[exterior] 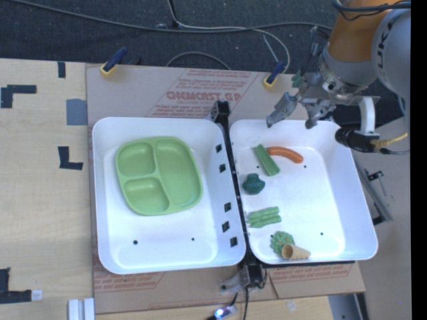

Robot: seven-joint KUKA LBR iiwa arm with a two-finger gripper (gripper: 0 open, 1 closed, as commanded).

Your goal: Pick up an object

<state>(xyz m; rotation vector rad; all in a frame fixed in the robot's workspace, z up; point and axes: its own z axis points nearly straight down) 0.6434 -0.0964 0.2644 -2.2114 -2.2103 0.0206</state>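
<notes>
Two white bins sit side by side on a cardboard sheet (200,92) on the desk (40,179), seen from above at a slant. The left bin (110,245) holds a green plate (159,176) with three compartments, lying in its upper half. The right bin (347,205) holds five small toys. A green stick (266,160) lies at a slant near the bin's upper left, with an orange sausage (285,154) just beside it on the right, the two close or touching at the stick's upper end. Below them, near the divider, sits a dark teal lump (253,184). Lower still lies a green pod (264,217), and at the bin's lower edge a leafy green piece (281,240) touches a tan cone (295,251).

The grey arm (363,32) with its orange band enters at the upper right of the frame. Its gripper (293,114) hangs over the upper rim of the right bin, jaws spread apart with nothing between them, above and apart from the sausage and stick. Blue-and-yellow clamps (113,61) pin the cardboard's top corners, and black cables (200,25) cross the dark floor above.
</notes>
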